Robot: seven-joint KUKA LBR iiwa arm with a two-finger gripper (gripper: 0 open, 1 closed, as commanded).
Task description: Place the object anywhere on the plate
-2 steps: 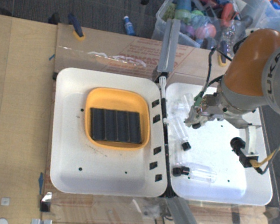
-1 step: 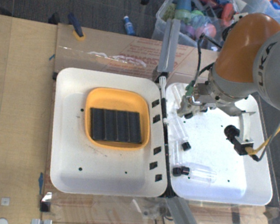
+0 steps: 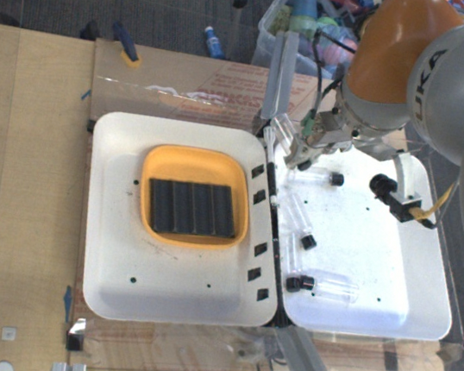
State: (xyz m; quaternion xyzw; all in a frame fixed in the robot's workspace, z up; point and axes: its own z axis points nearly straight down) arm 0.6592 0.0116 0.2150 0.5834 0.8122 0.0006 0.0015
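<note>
Reaching in from the right, the grey arm with its orange band (image 3: 393,49) hangs over the far left corner of the right shallow white bin (image 3: 412,287), its two-finger gripper (image 3: 299,158) low near the divider between the bins; the fingers look slightly parted with nothing visible between them, though the view is too cluttered to be sure. The left shallow white bin (image 3: 104,274) holds a rounded square orange plate (image 3: 200,165), and a dark ribbed rectangular block (image 3: 192,208) lies flat on that plate. In the right bin lie clear plastic tubes with black caps: one (image 3: 321,285) near the front, another (image 3: 300,226) just beside the divider.
</note>
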